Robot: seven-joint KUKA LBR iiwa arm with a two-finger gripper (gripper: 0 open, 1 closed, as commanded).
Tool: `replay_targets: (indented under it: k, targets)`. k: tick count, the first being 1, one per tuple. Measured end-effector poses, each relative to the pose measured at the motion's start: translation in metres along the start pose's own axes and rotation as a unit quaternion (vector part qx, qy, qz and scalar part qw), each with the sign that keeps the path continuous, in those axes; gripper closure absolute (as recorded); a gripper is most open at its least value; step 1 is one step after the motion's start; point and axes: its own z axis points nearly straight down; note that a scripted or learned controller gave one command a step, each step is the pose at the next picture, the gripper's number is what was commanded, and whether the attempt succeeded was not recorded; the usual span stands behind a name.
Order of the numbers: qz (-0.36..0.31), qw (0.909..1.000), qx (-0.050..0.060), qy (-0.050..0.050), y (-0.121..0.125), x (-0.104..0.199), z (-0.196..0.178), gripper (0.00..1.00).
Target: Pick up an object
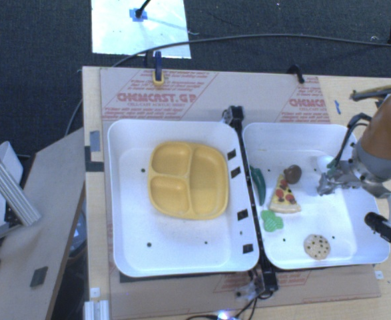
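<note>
**A:** Where are the things it could pick up?

**B:** All in the right bin (pixel 355 245). A pizza slice (pixel 286 199) lies left of the bin's middle, with a small brown piece (pixel 292 174) just above it, toward the far edge. A dark green pepper (pixel 258 184) lies along the bin's left wall, and a light green leafy piece (pixel 272 221) sits just below the pizza slice, near that same wall. A chocolate-chip cookie (pixel 317 247) rests close to the near edge.

**A:** And the gripper?

**B:** The gripper (pixel 329 182) hangs over the right half of that bin, to the right of the brown piece and the pizza slice, apart from both. Nothing shows between its fingers. Whether they stand wide or narrow, I cannot tell; they are too small and blurred.

**A:** The arm?

**B:** The arm (pixel 387 139) comes in over the bin's right edge, its orange band above the wrist.

**A:** The other bin?

**B:** The left bin (pixel 132 245) holds a yellow divided plate (pixel 187 180), lying flat around its middle. Both bins sit on a cardboard sheet (pixel 182 95) on the bench.
</note>
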Motion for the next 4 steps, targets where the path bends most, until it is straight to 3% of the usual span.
replay_targets:
  k: [2,3,4]
  targets:
    - [-0.002,1.0,-0.002,-0.001,0.003,-0.003,-0.124,1.0]
    - [-0.002,1.0,-0.001,0.0,0.004,-0.003,-0.15,1.0]
    - [-0.004,1.0,0.0,0.001,0.01,0.049,-0.152,1.0]
